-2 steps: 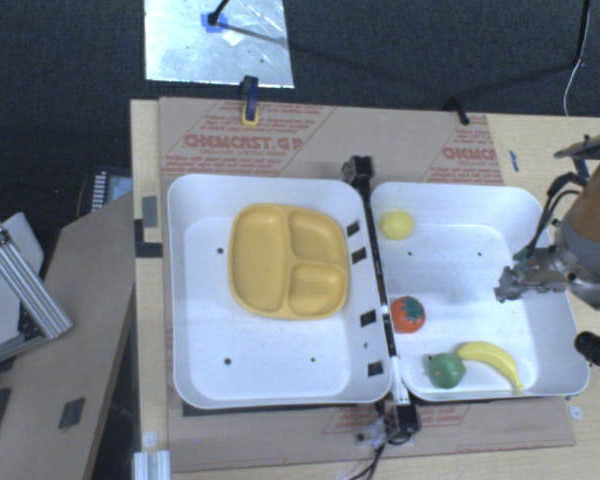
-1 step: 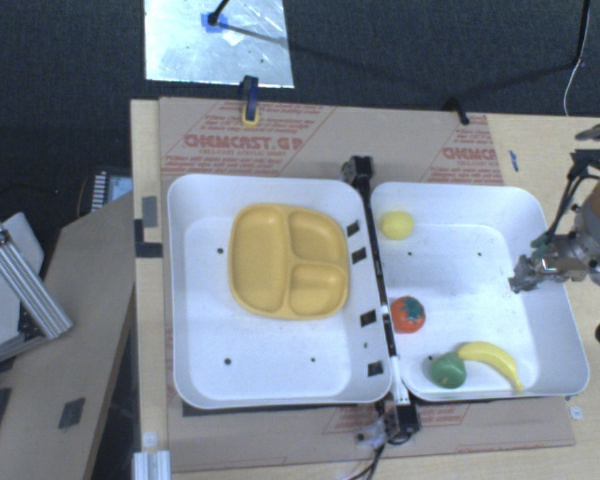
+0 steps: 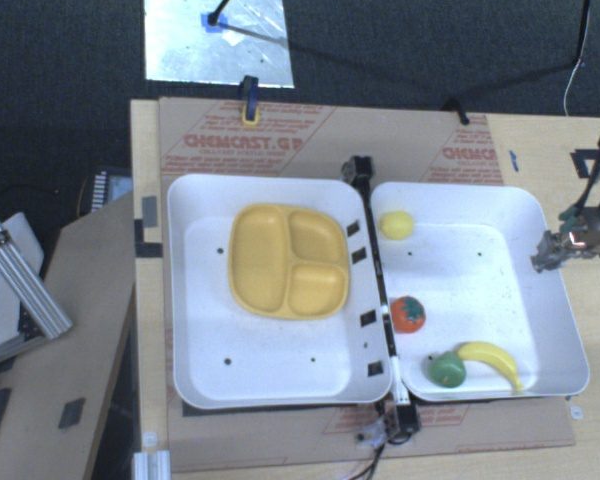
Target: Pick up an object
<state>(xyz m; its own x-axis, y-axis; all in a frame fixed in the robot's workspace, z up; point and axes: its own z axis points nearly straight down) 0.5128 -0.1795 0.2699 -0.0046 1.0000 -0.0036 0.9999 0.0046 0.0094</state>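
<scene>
Four small things lie in the right bin (image 3: 520,208): a yellow lemon (image 3: 397,225) near its back left corner, a red tomato (image 3: 409,314) against the divider side, and a green fruit (image 3: 446,370) touching the near end of a banana (image 3: 491,361) at the front. The left bin (image 3: 195,268) holds a yellow divided plate (image 3: 286,261). Both bins sit on a cardboard sheet on the tabletop (image 3: 140,148).

At the right edge of the right bin, the claw (image 3: 552,256) hangs over the rim, well apart from all four pieces. Whether it is spread or pressed together I cannot tell at this size and blur, and nothing shows between its tips.

My judgement is that the step in hand is the approach: choosing a target and getting above it. The lemon looks the best bet, since it lies alone with bare floor all round, so the tips can come down on either side without nudging a neighbour. The tomato is second choice; it lies close to the wall, which may crowd one tip. The green fruit and banana are the poorest pick, since touching pieces tend to push each other aside.

To do it well, centre over the chosen piece first, descend straight, and close across its widest part. Round fruit rolls, so an off-centre pinch would likely squirt it away.
</scene>
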